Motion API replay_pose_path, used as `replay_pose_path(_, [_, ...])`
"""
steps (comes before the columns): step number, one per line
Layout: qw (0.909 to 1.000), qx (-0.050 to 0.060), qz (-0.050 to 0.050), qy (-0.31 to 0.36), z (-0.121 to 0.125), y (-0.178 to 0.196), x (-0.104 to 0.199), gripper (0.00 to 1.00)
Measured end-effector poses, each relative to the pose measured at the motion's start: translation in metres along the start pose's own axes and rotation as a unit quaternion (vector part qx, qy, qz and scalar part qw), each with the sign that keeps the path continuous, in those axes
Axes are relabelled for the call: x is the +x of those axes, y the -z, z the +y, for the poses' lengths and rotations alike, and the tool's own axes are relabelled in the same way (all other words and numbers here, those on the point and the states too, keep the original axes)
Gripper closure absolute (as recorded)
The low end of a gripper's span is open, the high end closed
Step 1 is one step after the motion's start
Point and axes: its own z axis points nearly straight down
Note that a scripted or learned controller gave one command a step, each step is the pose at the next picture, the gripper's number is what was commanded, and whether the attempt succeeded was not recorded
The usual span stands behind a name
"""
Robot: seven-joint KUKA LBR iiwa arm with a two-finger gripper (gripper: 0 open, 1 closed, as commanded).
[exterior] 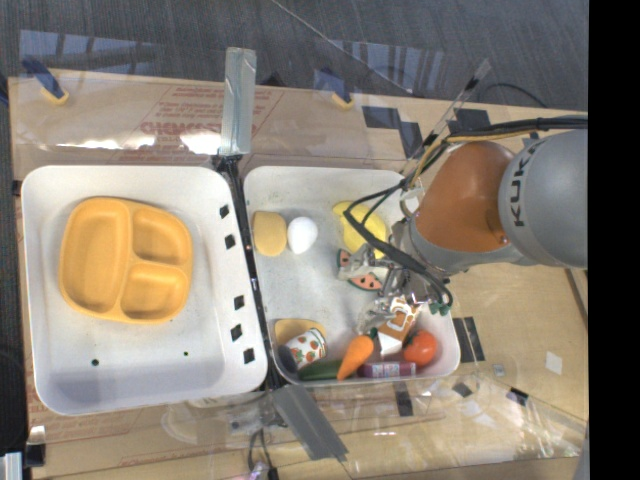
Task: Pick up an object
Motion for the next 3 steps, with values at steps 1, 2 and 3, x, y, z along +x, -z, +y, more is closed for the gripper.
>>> replay_pose_path(1, [0.9953, -0.001, 0.001, -0.097, 0.053, -0.001, -0.035, 0.00])
replay_pose_path(2, [0.9913, -0.001, 0.004, -0.132, 0.085, -0.001, -0.081, 0.00])
replay_pose_path(3, [0.9772, 0.000, 0.003, -0.212, 0.050, 0.023, -0.053, 0.00])
